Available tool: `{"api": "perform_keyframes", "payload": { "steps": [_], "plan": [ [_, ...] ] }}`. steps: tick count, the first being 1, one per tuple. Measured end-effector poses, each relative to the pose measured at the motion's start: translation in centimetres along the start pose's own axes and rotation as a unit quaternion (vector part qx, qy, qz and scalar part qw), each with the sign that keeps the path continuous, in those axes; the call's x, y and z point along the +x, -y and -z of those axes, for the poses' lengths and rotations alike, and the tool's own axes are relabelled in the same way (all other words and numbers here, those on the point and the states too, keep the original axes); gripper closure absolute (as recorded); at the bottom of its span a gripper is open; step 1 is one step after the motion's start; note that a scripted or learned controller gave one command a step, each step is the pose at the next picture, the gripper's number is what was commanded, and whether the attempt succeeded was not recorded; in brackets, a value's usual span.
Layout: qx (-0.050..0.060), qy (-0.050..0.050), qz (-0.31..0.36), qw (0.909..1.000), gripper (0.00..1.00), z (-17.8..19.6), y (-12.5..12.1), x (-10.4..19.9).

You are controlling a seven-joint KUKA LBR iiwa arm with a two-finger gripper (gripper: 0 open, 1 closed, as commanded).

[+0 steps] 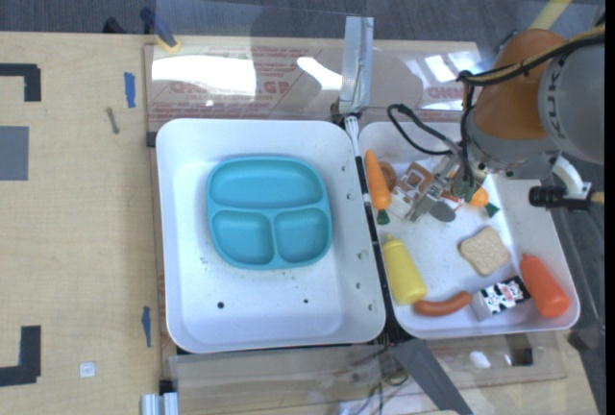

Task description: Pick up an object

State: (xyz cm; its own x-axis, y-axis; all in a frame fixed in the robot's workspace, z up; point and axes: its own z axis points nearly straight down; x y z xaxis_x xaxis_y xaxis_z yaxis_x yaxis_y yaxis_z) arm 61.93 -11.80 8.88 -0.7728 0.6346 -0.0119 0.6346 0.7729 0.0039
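Observation:
My gripper (430, 200) is low inside the right bin (557, 231), over its upper middle, with the grey arm and its orange band (514, 86) reaching in from the upper right. Just left of it an orange carrot (379, 181) lies along the bin's left wall. A small orange and green piece (481, 201) sits just right of it. Lower down are a yellow bottle (404, 271), a sausage (442, 305), a slice of bread (483, 252), a black and white cow-patterned item (503, 296) and a red-orange vegetable (546, 286).
The left bin (183, 240) holds a teal divided plate (270, 211). A low wall (370, 231) separates the two bins. Black cables (423, 130) loop over the right bin's top edge. Bare white floor (437, 250) lies between the bottle and the bread.

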Motion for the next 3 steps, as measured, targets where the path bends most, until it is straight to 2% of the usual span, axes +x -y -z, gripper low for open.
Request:
{"api": "perform_keyframes", "payload": {
  "steps": [1,2,3],
  "plan": [
    [-0.002,0.005,0.001,1.0,1.0,1.3,-0.2,-0.2],
    [0.0,-0.001,0.158,0.9874,1.0,1.6,5.1,-4.7],
    [0.0,-0.002,0.175,0.9846,1.0,0.1,11.5,2.1]
  ]
}}
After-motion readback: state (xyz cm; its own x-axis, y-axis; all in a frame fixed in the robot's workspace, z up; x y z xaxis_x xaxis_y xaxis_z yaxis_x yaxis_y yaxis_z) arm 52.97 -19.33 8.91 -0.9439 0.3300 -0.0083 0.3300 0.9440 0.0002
